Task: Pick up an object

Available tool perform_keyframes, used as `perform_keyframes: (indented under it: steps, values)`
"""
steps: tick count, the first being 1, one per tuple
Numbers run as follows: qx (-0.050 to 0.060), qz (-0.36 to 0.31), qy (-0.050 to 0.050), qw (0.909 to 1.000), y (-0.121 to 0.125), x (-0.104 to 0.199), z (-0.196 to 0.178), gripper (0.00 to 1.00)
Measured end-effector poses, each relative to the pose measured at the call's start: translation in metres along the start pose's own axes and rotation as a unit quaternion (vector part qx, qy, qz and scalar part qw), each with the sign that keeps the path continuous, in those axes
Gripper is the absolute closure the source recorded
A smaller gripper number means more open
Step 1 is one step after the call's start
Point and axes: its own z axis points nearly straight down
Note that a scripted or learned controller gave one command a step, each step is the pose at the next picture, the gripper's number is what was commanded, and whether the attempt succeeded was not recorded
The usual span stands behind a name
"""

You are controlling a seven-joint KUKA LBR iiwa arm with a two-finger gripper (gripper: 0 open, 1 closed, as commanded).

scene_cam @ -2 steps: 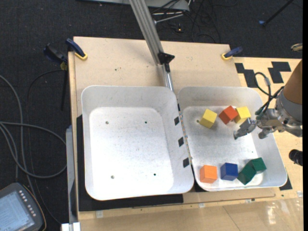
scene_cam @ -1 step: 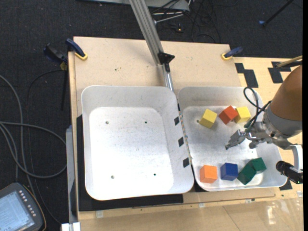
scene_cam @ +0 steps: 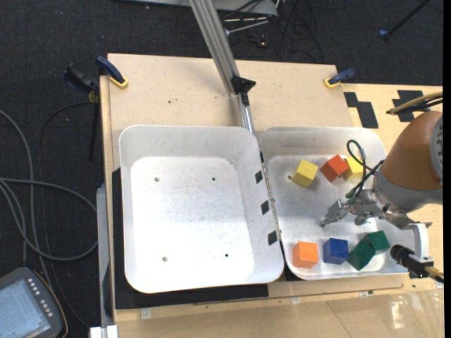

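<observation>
The right bin (scene_cam: pixel 282 146) holds several blocks. A yellow cube (scene_cam: pixel 306 172) and a red-orange cube (scene_cam: pixel 335 167) lie near its back, with another yellow piece (scene_cam: pixel 356 165) just right of them. Along the front wall sit an orange cube (scene_cam: pixel 305 253), a blue cube (scene_cam: pixel 336 251) and a green block (scene_cam: pixel 368 249). My gripper (scene_cam: pixel 344 213) hangs low over the bin's middle right, above and slightly behind the blue cube, with nothing seen between its fingers. The arm's orange band (scene_cam: pixel 416 157) covers the bin's right edge.
The left bin (scene_cam: pixel 134 189) lies beside the right one on the wooden bench. A metal pole (scene_cam: pixel 215 37) slants in from the back toward the divide between the bins. Clamps sit at the bench's back corners (scene_cam: pixel 113 72).
</observation>
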Motion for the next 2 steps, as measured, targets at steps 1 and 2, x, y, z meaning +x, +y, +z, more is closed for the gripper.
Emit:
perform_keyframes:
  steps: [1,2]
  values:
    - [-0.001,0.0,0.0,1.0,0.001,0.0,-0.012,1.0]
    - [-0.003,-0.002,0.0,1.0,-0.002,0.003,-0.056,1.0]
